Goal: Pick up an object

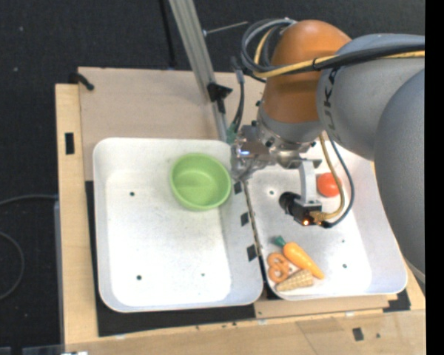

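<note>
White bin (155,257), green bowl (200,182) just beside end effector (242,158)

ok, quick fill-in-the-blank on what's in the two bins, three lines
1. The bowl in the view's left bin is ____ in colour.
2. The carrot lies in the view's ____ bin.
3. The number of objects lying in the left bin is ____.

Missing words: green; right; one.
</note>
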